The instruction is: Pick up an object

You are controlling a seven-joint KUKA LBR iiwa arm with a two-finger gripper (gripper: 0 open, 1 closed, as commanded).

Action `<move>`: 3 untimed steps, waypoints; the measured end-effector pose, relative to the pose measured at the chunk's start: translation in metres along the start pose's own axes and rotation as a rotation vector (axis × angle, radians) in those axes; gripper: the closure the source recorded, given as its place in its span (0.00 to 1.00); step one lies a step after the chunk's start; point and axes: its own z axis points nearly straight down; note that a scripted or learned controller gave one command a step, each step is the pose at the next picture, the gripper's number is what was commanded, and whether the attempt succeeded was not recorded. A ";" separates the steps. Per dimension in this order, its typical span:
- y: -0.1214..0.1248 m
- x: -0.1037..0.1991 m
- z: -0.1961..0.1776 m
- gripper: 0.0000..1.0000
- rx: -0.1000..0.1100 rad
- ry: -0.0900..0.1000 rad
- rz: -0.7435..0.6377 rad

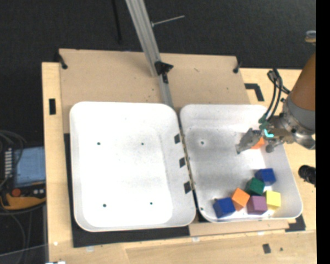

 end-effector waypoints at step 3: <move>-0.003 -0.001 0.105 0.00 0.000 -0.003 0.005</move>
